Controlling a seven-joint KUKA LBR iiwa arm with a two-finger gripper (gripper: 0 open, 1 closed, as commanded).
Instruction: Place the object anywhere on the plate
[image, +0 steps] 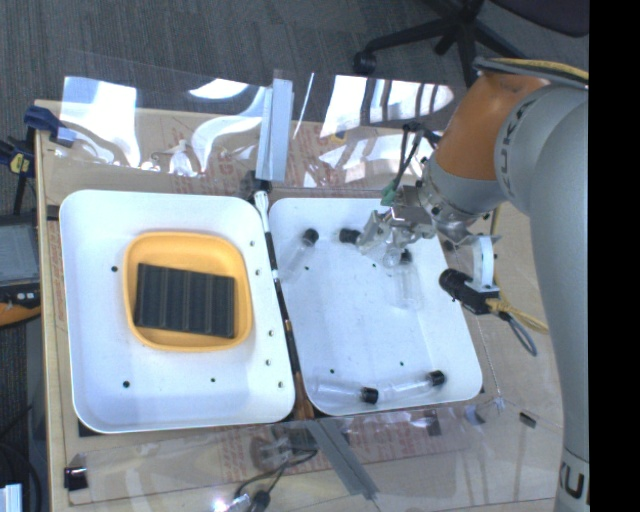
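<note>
The arm (545, 150) is smooth grey casing, bulky and rounded, with a broad orange band above the wrist. Dark cables run beside the wrist. Its claw (392, 232) looks pale, glossy, partly translucent.

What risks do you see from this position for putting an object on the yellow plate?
1. The clear tubes are see-through and lie low against the right bin floor, so the pincer may miss or slip off them.
2. The yellow plate sits in the left bin; a loosely gripped tube might drop while crossing the rims between them.
</note>
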